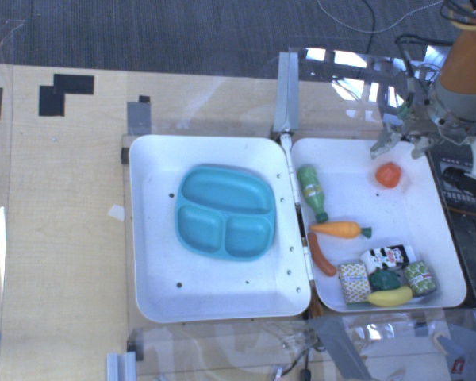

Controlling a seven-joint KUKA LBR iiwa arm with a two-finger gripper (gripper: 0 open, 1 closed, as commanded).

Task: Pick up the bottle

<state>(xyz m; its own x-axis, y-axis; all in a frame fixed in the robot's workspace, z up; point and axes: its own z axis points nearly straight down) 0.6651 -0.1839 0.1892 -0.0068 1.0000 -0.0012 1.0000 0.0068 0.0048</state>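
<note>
While one bottle (311, 190) lies, one carrot (339, 229), one tomato (388, 175)

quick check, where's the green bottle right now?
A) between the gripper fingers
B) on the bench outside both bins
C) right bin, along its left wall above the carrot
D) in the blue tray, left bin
C: the green bottle lies in the right bin against its left wall, just above the carrot, well apart from the gripper at the bin's top right.

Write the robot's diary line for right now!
claw: open, above right bin's far edge | bottle: lying by left wall, untouched | tomato: near claw
</note>
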